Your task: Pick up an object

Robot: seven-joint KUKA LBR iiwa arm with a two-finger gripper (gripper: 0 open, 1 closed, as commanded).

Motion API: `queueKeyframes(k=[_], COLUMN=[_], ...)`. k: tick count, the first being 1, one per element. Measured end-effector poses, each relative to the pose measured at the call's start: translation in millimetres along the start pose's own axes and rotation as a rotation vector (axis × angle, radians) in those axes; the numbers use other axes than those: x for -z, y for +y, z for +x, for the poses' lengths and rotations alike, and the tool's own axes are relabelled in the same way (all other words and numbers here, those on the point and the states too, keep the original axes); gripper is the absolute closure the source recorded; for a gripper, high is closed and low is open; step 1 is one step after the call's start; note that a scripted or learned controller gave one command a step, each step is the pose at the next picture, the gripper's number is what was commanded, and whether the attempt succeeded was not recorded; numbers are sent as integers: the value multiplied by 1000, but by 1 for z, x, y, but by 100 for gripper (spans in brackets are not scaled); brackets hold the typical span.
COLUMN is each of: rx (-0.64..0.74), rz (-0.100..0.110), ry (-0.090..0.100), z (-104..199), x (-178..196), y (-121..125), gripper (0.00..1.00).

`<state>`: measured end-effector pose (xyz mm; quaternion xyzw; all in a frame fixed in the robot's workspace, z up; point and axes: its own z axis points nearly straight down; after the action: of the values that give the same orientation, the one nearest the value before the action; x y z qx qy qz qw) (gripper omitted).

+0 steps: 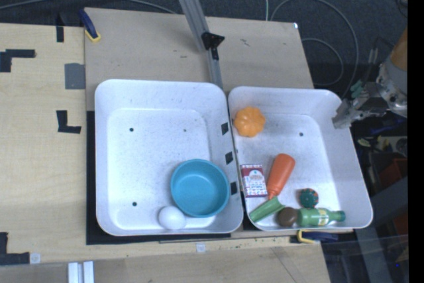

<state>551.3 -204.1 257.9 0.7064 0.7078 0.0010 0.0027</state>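
Currently hovering at the bin's edge, grip state unclear.
Grey two-finger gripper (349, 109) carries nothing visible; the orange plastic carrot (281, 173) lies well apart, down-left of it, so descend squarely over its middle.

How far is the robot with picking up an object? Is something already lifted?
Nothing looks lifted yet. The pincer hangs at the right bin's right rim, away from the items. The carrot, the orange ball and the green bottle lie in that bin. Reaching, gripping and lifting are all left.
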Motion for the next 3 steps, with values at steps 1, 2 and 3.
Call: queueKeyframes(k=[1,2,3], rx=[3,4,0], rz=[8,9,8], ry=[4,4,2], z=[50,108,165], x=[-15,-27,-32], y=[-7,-19,-20], gripper=[100,100,100])
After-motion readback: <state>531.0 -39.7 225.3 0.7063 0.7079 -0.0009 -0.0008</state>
